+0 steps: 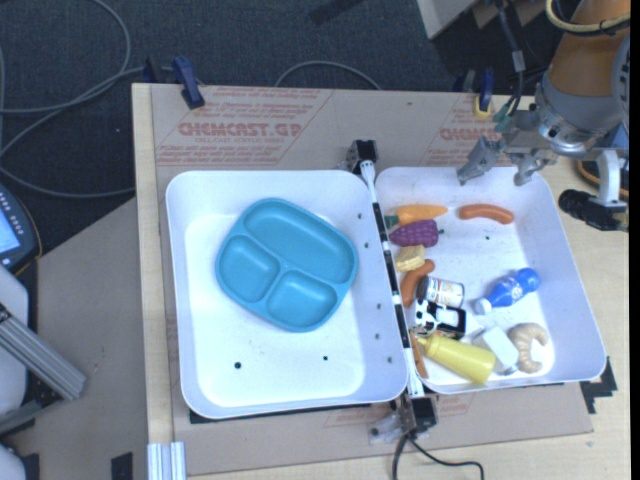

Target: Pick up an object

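Arm: the grey KUKA with the orange band comes in from the top right corner, wrist hanging over the far edge of the right bin [560, 208].

Gripper: the gripper [497, 171] sits above the bin's back rim, fingers spread apart with nothing between them. One fingertip points down on the left, the other on the right, and both are clear of the toys.

Right bin: this is where all the pickable stuff is. A sausage [486, 212] lies nearest the gripper, just inside the back wall. Left of it is an orange carrot [421, 211], and right below that a purple grape bunch [414, 233]. Hugging the divider further down are a pale yellowish piece [409, 261] and a small orange-red piece [417, 276], can't tell what they are exactly.

Middle of the bin: a little can [444, 292] with a black-and-white item [441, 318] touching it underneath.

Front of the bin: a yellow bottle [460, 357] lies on its side, with a white block [495, 344] and a tan croissant-looking thing [531, 345] beside it. A blue bottle [511, 289] lies tilted, near the right wall.

Left bin: the left bin [200, 268] holds a blue divided plate [287, 263] with three compartments, sitting roughly in the centre.

Bench: cardboard sheet [250, 118] under both bins, blue clamp [186, 80] at the back left corner.
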Action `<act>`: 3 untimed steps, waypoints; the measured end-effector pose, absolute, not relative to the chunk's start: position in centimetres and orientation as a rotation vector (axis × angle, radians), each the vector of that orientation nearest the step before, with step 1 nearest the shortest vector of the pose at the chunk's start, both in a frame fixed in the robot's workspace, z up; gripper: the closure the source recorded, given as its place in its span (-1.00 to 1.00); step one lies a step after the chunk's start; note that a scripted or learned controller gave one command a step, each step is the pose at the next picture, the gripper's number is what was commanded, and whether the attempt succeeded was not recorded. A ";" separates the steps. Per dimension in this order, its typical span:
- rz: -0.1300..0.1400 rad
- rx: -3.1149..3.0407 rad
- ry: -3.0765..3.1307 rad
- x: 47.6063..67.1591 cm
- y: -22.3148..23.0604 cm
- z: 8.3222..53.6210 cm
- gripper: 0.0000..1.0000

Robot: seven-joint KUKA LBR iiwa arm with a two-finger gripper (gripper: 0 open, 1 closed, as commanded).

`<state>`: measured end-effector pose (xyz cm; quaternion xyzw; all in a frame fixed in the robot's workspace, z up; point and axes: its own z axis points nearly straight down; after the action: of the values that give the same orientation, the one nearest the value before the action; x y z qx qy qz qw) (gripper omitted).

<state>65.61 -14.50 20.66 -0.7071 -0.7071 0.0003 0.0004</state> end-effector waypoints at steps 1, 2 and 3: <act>0.005 -2.210 -2.221 66.6 -9.6 14.3 -1.00; -0.002 -2.213 -2.227 64.9 -3.9 18.7 -1.00; 0.003 -2.219 -2.220 64.3 -4.6 18.5 -1.00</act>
<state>64.35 -4.65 18.48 -0.7070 -0.7072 0.0011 0.0012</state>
